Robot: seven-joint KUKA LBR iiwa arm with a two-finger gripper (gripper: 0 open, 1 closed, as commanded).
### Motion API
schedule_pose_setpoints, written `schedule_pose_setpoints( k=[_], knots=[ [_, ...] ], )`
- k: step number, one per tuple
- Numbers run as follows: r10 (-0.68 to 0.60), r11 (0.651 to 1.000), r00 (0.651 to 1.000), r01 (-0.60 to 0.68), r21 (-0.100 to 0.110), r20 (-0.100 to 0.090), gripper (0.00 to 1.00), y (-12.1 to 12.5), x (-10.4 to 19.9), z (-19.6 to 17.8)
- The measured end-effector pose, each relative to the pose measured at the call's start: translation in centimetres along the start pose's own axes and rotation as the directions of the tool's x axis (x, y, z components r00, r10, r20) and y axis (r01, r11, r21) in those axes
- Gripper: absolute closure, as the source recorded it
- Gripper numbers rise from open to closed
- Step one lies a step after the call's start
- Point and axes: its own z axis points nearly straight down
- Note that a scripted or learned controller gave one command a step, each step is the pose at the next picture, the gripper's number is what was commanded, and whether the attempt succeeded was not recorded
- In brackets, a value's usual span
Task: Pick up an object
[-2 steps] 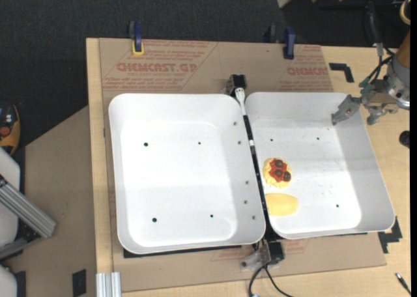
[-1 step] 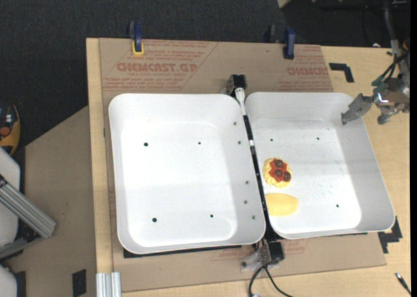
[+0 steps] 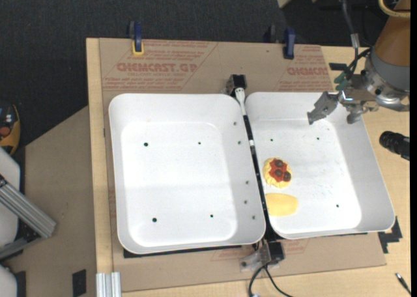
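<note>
**Two small items low in the right bin, gripper up at its far edge**

We find the things to pick in the right bin (image 3: 365, 178), close to its left wall and toward the near end. One is a pale round piece topped with dark red blobs (image 3: 277, 171); just below it, nearly touching, lies a flat yellow piece (image 3: 283, 204). Both rest on the bin floor, with nothing gripping them.

The gripper (image 3: 336, 111) sits well apart from them, over the far right part of the same bin. We see its two fingers (image 3: 318, 111) spread wide, one grey tip reaching out over the white floor and the other nearer the wrist, with nothing between them. Behind them the grey wrist and the orange band (image 3: 394, 45) of the arm come in from the right, with cables looping above.

The left bin (image 3: 124, 159) lies alongside, sharing a dark centre strip (image 3: 248, 139) with the right one. Both bins rest on a brown board (image 3: 195, 61) with red lettering, held at its far edge by two blue clamps (image 3: 136, 35).
</note>
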Motion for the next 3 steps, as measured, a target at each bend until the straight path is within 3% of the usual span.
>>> schedule_pose_setpoints(
  k=[1, 2, 3],
  knots=[
    [0.007, 1.000, 1.000, -0.007, -0.002, 0.002, 1.00, 0.1, -0.5, -0.8],
    [-0.007, 1.000, 1.000, 0.007, -0.010, -0.002, 1.00, 9.0, 12.3, -3.3],
    [0.001, 1.000, 1.000, -0.001, -0.015, 0.000, 1.00, 9.2, 17.4, -14.7]
  ],
)
